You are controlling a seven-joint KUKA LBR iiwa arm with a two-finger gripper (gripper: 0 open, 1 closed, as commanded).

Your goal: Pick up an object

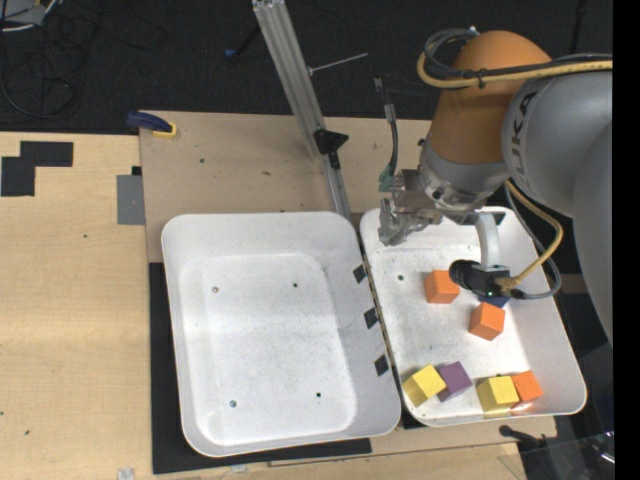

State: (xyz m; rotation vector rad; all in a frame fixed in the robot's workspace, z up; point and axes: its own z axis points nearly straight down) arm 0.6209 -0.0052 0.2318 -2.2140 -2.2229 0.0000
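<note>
My gripper (pixel 397 226) hangs over the far left corner of the right bin (pixel 398 320), its metal fingers pointing down close to the bin floor; nothing shows between them. Two orange cubes lie in the bin's middle: one (pixel 440 286) below and right of the gripper, another (pixel 487 321) further right. Along the near edge sit a yellow cube (pixel 424 383), a purple cube (pixel 454 377), a second yellow cube (pixel 497 393) and a small orange cube (pixel 526 386).
The left bin (pixel 262 333) lies beside the right one. A slanted aluminium rail (pixel 298 88) rises behind the bins, ending near the gripper. Black clips (pixel 369 316) sit along the seam between the bins.
</note>
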